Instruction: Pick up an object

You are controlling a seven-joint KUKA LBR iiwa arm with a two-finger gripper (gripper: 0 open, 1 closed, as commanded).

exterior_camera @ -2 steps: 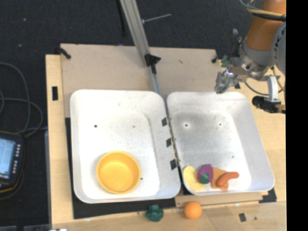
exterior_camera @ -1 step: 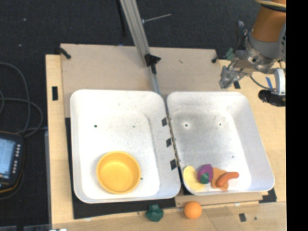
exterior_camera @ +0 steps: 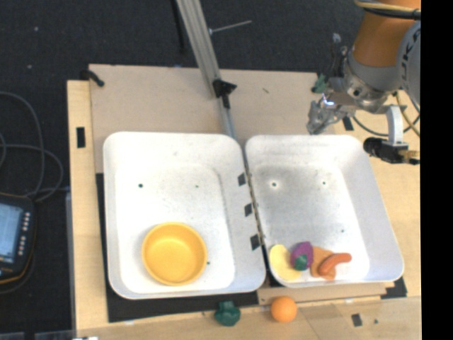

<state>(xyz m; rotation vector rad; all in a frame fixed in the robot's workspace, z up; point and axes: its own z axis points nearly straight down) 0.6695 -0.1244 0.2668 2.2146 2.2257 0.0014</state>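
The small toys, purple, orange and yellow, lie heaped in the lower left corner of the right bin, probably slid there. The gripper hangs above that bin's upper edge; whether it is open I cannot tell.

You're looking down from one fixed camera high above the counter, tilted at a slant and set far enough back to take in both white bins side by side, with the arm entering from the right.
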